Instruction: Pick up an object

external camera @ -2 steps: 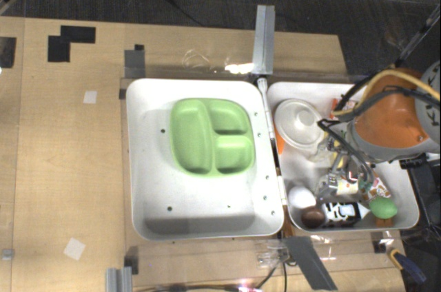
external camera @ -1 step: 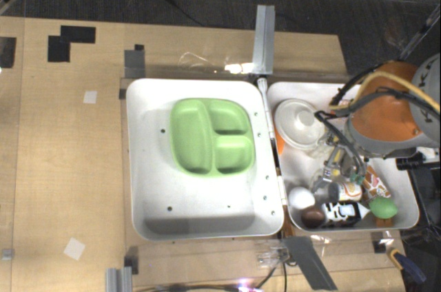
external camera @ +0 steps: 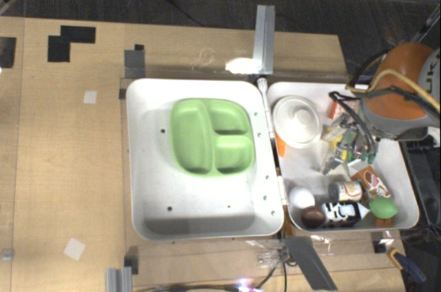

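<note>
Gripper (external camera: 337, 154) low over right bin (external camera: 406, 177)

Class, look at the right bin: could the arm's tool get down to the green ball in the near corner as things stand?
Probably yes. The tool hangs over the same bin, and the green ball lies uncovered, though crowded against the bin wall.

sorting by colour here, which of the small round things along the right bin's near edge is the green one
The green ball at the right end of that row. The white ball sits at the left end, with a dark brown one beside it.

Arm (external camera: 406, 87) cut off at right edge, small items (external camera: 348, 197) beneath it too jumbled to identify
</note>
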